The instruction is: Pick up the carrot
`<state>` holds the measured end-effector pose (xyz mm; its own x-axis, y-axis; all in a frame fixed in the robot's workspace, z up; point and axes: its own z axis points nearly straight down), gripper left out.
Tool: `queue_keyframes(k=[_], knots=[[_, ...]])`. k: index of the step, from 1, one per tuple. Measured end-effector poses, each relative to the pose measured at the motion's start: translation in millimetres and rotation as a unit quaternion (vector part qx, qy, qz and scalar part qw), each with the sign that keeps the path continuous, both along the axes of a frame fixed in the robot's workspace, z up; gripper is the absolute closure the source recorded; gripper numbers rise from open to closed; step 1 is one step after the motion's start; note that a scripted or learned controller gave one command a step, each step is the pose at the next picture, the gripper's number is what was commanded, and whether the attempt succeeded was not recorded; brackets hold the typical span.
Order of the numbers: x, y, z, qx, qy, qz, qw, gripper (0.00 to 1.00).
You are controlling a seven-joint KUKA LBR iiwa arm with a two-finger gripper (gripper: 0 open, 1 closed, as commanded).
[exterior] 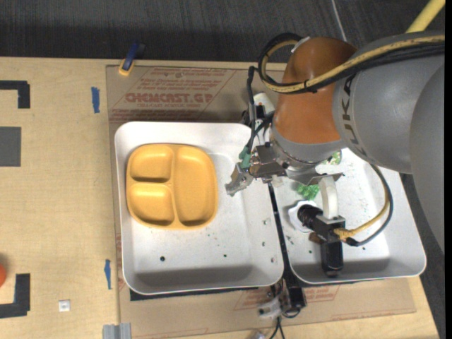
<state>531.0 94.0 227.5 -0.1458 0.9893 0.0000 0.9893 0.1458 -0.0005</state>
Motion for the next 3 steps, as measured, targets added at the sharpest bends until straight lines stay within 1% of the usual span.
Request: queue_keyframes(k=[1,2,3], knots=[[44.0,37.0,-93.7,0.0002,0.001,0.017,0.9999,0.00],[80.1,21.8,-137.5,0.0100,-0.005,0.094,0.9955,0.00],[81.7,19.0,-126.3,0.0076,-0.007,0.092,0.9957,1.00]])
